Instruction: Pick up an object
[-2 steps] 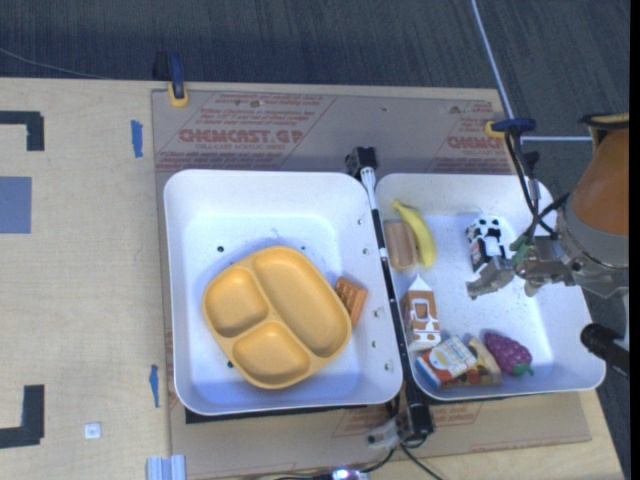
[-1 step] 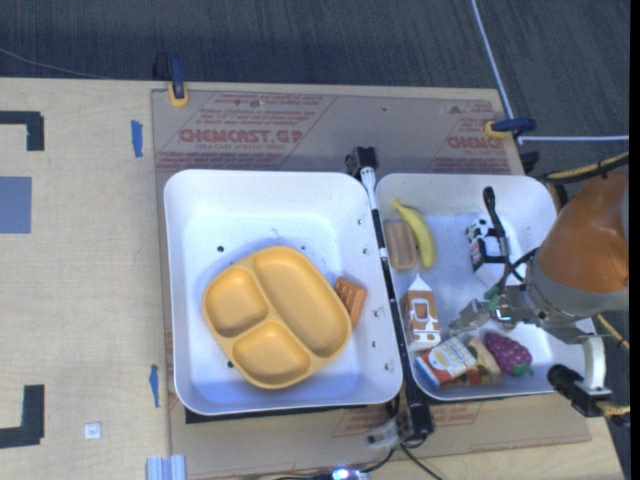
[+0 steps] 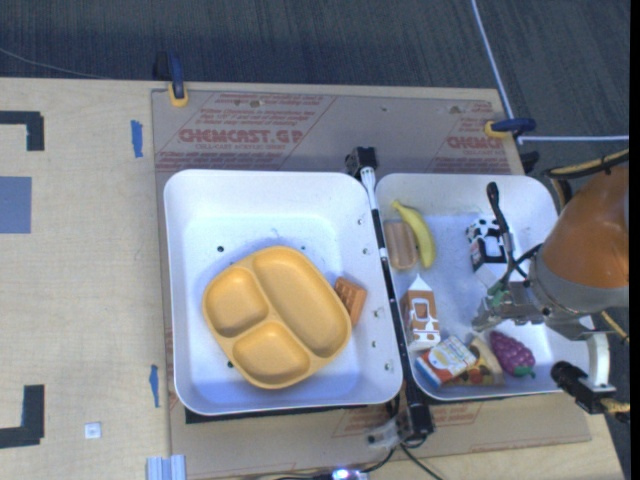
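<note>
On the bench (image 3: 90,268), the right bin (image 3: 455,193) holds a yellow banana (image 3: 418,233), its long axis running top-left to bottom-right; whether the tool (image 3: 497,308) grips anything, I cannot tell.

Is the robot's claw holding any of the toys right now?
I can't tell. The gripper hangs low over the right bin, near the purple grapes, but nothing shows between its tips.

Glossy white plastic bins (image 3: 190,268) on brown cardboard (image 3: 300,133); smooth yellow plastic plate (image 3: 275,313).
</note>
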You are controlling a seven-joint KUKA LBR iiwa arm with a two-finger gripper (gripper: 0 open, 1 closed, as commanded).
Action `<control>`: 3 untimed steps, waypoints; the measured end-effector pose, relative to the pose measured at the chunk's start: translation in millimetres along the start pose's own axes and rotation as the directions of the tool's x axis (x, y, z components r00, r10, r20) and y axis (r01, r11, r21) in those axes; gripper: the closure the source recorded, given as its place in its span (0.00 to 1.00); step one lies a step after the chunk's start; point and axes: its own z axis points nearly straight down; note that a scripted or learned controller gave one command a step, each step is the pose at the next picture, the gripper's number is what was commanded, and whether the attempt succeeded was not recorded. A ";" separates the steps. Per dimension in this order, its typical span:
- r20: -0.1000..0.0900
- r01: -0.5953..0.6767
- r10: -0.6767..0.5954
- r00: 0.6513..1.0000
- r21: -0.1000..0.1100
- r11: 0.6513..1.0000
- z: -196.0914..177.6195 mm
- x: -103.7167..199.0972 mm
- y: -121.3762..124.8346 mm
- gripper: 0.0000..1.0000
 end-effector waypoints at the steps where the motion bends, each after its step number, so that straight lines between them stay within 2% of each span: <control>1: -0.001 0.003 -0.003 1.000 0.003 1.000 -67.8 -36.9 107.9 1.00; 2: -0.001 0.004 -0.004 1.000 0.002 1.000 -95.7 -29.8 123.1 1.00; 3: -0.003 0.003 -0.003 1.000 0.007 1.000 -92.0 -16.6 106.5 1.00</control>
